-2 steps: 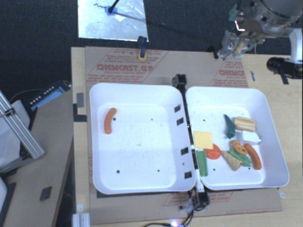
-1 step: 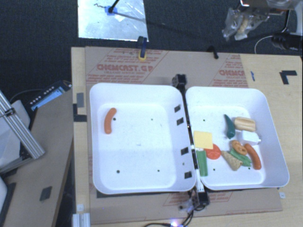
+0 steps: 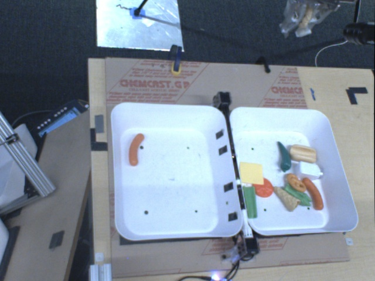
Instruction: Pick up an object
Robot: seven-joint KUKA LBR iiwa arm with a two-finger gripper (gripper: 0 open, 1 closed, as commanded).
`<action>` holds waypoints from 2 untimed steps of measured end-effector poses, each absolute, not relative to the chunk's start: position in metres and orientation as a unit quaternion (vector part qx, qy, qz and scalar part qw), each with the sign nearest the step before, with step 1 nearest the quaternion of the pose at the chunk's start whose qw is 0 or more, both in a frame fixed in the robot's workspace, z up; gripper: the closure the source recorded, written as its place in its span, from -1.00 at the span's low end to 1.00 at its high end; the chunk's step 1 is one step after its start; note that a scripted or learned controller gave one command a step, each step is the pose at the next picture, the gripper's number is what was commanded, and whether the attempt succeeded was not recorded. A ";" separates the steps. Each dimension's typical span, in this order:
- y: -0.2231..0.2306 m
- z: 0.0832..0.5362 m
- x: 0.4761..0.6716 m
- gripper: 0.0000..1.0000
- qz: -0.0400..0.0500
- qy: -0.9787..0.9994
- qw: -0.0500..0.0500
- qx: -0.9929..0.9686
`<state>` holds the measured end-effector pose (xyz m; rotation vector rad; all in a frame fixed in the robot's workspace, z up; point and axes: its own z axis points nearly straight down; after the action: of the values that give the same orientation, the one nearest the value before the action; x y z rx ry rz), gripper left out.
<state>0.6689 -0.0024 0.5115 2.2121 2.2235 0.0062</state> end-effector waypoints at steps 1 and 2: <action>-0.007 0.536 0.668 1.00 0.001 0.709 0.002 0.705; -0.014 0.535 0.668 1.00 0.001 0.707 0.001 0.707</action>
<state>0.6684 -0.0143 0.5353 2.2188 2.2200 0.0024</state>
